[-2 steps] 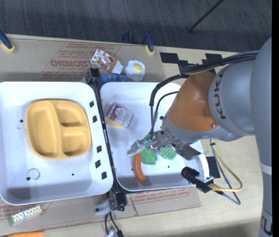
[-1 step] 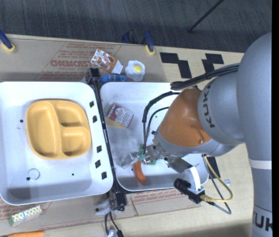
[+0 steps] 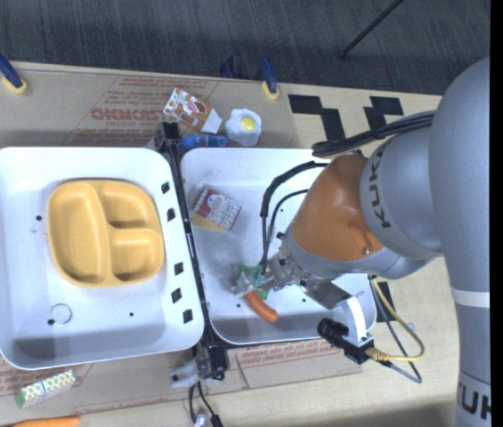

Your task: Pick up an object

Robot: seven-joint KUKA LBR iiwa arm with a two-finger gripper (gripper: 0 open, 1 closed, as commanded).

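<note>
In the right bin (image 3: 233, 167), my gripper (image 3: 267, 278) reaches down near the front, its fingertips hidden under the orange wrist band. Right by it lie a green crumpled piece (image 3: 249, 278) and an orange carrot-like toy (image 3: 263, 307) just in front of it. A small white and red packet (image 3: 215, 209) lies further back in the same bin. Whether anything sits between the fingers cannot be seen.
The left bin (image 3: 11, 238) holds a yellow divided tray (image 3: 104, 231). Behind the bins lie a snack packet (image 3: 184, 108), a blue object (image 3: 203, 140) and a white and yellow item (image 3: 244, 124). A wrapper (image 3: 46, 387) lies at the front left. Cables (image 3: 393, 350) trail at the front right.
</note>
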